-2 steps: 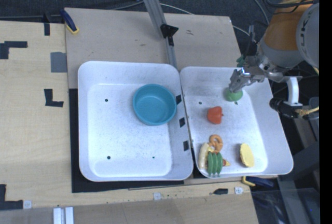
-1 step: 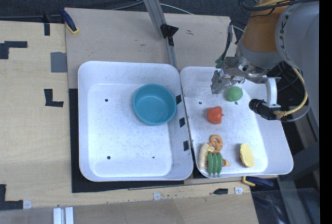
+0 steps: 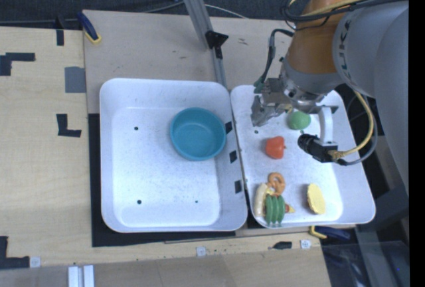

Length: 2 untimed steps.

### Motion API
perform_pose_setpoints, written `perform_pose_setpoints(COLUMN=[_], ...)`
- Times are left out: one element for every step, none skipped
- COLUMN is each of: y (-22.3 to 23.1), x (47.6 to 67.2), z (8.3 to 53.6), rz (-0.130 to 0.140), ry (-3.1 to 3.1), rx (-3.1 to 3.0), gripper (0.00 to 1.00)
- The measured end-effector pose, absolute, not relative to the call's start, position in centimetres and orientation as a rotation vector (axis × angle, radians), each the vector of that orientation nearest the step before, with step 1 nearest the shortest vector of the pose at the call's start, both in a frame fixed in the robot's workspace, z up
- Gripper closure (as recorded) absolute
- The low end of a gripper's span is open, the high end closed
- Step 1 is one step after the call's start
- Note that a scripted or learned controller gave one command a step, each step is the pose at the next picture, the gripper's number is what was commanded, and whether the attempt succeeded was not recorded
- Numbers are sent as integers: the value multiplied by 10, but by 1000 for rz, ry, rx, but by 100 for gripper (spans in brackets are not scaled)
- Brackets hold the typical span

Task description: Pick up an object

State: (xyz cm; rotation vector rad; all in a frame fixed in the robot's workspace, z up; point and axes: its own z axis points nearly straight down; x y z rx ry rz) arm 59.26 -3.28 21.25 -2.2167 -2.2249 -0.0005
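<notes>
Camera view: looking down at a slant on two shallow white bins set side by side on a bench, with the grey arm and its orange band reaching in from the right.
Gripper: the gripper [image 3: 260, 118] hangs over the upper left part of the right bin [image 3: 352, 202], fingers pointing down; whether they are spread or closed cannot be told from this angle, and nothing shows between them.
Candidates for pickup: a green ball [image 3: 299, 120] lies just beside the gripper, partly under the wrist; a red object [image 3: 275, 147] lies near and below it; a pretzel-shaped piece [image 3: 275, 181], a green vegetable [image 3: 273, 206] and a yellow piece [image 3: 316, 199] cluster at the bin's near end, well apart from the gripper.
Left bin: the left bin [image 3: 126, 146] holds a blue bowl [image 3: 197, 133] close to the shared wall.
Risk, aim: the fingers appear to hang over bare bin floor between the wall and the green ball, so a straight descent would likely close on nothing.
Risk, rolling: the ball looks round and smooth; a grazing finger could nudge it away or squeeze it out.
Risk, wall: the gripper is close to the bin's left wall, and a finger could catch the rim.
Risk, cable: a black connector [image 3: 315, 147] and looped cable [image 3: 362, 139] hang near the red object and could brush it.
</notes>
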Motion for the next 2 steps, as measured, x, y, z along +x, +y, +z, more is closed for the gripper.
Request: perform_pose_setpoints(y=[24, 74], x=[578, 572], z=[209, 204], rz=[1, 1], ry=[-2225, -2225], rx=[-2216, -2215], gripper=[100, 100])
